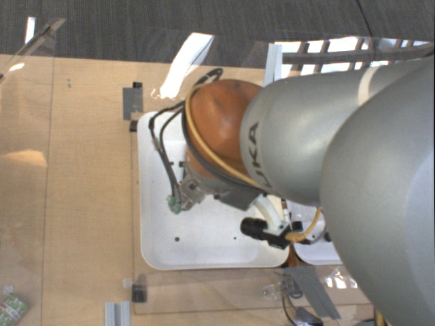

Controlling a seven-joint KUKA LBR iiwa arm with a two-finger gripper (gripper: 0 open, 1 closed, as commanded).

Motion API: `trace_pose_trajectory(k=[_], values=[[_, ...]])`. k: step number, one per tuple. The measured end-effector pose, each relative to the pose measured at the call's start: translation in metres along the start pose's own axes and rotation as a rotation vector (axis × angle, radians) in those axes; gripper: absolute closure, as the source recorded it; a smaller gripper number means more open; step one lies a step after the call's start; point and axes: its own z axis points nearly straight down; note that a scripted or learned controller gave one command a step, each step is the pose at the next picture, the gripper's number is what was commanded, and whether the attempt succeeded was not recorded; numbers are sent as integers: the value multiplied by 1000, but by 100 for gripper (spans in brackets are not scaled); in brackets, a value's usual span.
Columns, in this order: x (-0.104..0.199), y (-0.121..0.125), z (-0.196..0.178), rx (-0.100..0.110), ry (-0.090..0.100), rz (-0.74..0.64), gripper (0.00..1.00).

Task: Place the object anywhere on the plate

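Pale wooden bench (68, 182) at far left. Next, shallow white bin (204, 246), its bare floor showing along the near edge. Above that bin, orange band (217, 124) and black cables (163, 151) of the grey arm (340, 148), reaching in from the right and covering the bin's middle. Gripper hidden beneath the wrist; grip impossible to tell. Object and plate hidden too. Edge of second bin (319, 253) at lower right.

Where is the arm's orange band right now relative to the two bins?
In the camera view, the orange band hangs over the upper right part of the left bin, with the grey arm stretching away to the right.
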Motion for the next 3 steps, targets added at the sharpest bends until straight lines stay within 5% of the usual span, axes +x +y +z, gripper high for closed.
trace_pose_trajectory(k=[1,2,3], values=[[0,0,0,0,0,0,0],[-2,2,-11,-5,-1,-1,100],[-3,4,-22,-11,-3,-2,100]])
